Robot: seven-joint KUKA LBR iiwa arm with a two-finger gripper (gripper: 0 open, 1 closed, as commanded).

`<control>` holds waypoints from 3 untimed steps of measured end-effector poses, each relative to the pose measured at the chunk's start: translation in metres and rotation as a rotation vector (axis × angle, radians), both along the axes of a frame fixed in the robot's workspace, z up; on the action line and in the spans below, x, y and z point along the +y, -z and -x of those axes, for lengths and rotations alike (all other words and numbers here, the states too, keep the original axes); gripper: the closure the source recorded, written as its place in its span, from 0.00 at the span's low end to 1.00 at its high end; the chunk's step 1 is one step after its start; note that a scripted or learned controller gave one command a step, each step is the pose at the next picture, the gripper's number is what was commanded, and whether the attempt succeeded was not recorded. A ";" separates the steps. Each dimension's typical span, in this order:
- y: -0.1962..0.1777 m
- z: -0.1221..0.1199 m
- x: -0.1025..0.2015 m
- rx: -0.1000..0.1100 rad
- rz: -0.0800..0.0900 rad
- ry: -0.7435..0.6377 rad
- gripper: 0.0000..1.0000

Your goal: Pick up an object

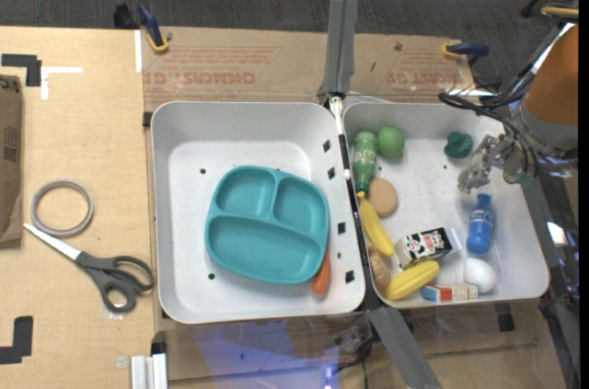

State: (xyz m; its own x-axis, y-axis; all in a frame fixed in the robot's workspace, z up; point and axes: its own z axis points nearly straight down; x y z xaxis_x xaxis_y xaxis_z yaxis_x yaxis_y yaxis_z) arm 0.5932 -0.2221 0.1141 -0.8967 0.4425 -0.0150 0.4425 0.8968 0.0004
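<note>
A small blue bottle (479, 226) with a white cap lies below the gripper (479, 168); whether the claw is apart or together cannot be told.

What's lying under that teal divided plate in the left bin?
An orange carrot-like piece pokes out from beneath the teal divided plastic plate's lower right edge, resting on the left white bin's floor. Its far end is covered by the plate, as is anything else beneath.
</note>
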 end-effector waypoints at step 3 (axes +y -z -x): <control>0.013 0.047 0.008 0.009 -0.005 0.079 1.00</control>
State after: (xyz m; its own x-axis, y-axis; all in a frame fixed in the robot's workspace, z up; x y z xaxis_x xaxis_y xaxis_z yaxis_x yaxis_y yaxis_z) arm 0.5464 -0.2139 0.1014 -0.8588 0.5123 -0.0045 0.5123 0.8588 0.0006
